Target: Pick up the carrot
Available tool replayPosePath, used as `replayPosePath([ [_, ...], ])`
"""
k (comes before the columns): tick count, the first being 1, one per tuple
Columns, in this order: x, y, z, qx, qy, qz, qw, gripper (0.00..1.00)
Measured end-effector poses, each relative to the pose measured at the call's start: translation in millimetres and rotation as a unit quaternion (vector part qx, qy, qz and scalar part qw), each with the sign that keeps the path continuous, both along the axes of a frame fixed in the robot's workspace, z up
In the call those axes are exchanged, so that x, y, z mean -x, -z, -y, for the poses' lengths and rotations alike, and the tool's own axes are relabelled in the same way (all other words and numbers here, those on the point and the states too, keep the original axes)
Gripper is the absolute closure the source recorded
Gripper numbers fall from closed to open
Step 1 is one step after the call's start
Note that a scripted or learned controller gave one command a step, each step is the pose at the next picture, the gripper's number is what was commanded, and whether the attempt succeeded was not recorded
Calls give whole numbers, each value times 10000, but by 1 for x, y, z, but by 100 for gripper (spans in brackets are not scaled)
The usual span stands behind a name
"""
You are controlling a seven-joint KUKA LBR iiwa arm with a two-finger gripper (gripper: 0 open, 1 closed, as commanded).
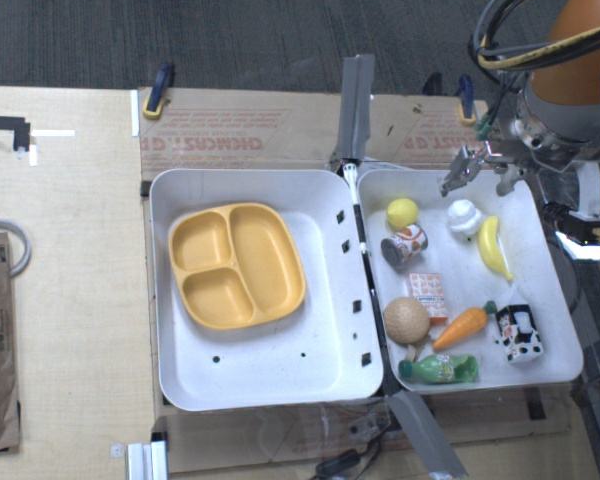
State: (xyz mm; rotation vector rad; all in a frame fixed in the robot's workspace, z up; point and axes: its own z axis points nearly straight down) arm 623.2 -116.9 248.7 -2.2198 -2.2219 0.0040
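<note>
sitting in the left bin, a yellow divided plate with three compartments lies tilted toward the bin's upper left. across the central divider, the right bin holds a cluster of small things: a yellow ball near the top, a small can lying on its side just below it, a small carton, a tan round ball and a green bottle along the near edge. the carrot lies flat beside the tan ball, its green tip pointing up and right, near a black-and-white cow-patterned item. a white object and a banana lie higher up. the gripper hangs above the bin's far edge, well apart from the carrot, its jaws spread and holding nothing.
</note>
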Motion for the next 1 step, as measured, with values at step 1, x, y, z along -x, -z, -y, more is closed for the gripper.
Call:
replayPosePath([
  [1,70,58,-45,-3,-167,-7,9999,0],
])
